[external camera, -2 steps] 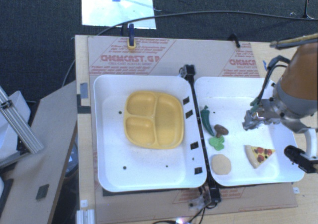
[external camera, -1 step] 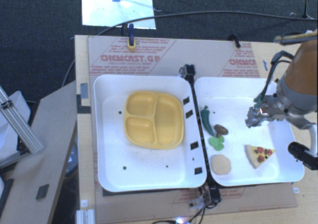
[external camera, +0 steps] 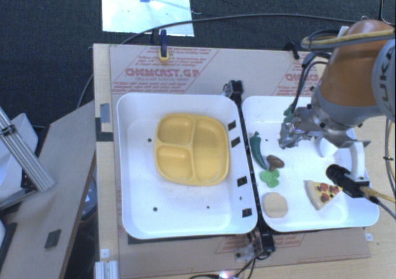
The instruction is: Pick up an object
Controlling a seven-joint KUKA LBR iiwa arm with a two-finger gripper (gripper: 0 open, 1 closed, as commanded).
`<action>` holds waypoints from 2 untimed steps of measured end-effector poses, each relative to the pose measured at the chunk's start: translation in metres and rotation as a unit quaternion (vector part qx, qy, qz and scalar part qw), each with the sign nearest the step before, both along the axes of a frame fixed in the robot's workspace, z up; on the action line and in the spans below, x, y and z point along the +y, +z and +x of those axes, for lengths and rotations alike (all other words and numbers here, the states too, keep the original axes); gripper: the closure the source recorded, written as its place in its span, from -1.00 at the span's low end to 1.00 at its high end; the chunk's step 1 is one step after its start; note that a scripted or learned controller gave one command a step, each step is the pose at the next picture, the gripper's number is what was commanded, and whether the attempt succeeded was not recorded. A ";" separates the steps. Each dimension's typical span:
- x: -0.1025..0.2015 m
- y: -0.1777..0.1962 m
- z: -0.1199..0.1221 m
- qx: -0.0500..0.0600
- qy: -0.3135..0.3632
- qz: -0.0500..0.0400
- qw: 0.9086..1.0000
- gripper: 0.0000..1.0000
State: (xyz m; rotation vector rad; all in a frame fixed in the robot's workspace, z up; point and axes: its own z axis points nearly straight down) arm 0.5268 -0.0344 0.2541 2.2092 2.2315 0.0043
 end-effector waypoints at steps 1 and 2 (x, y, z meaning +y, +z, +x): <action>0.046 0.000 0.012 0.000 0.000 0.000 1.000 1.00; 0.096 0.005 0.034 0.000 -0.001 0.000 1.000 1.00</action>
